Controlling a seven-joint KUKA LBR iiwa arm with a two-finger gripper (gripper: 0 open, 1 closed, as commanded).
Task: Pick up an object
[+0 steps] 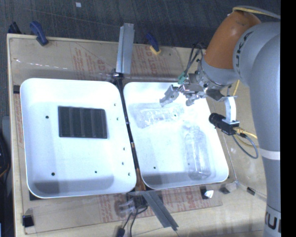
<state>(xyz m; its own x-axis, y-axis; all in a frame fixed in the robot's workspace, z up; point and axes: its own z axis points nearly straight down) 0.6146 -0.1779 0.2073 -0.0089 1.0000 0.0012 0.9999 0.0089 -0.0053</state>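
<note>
Two clear plastic bottles lie in the right bin (pixel 153 179). One bottle (pixel 155 115) rests crosswise near the bin's back, the other bottle (pixel 196 152) lies lengthwise toward the front right. A dark ribbed rectangular block (pixel 82 122) sits flat in the left bin (pixel 39 181). My gripper (pixel 179 97) hangs over the back of the right bin, just above and to the right of the crosswise bottle. Its fingers are spread, with nothing between them.
A metal bar (pixel 125 48) stands upright behind the seam between the bins. Blue clamps (pixel 38 32) hold the board's far edge. A black cable connector (pixel 223 123) hangs by the right bin's rim. The grey arm fills the right side.
</note>
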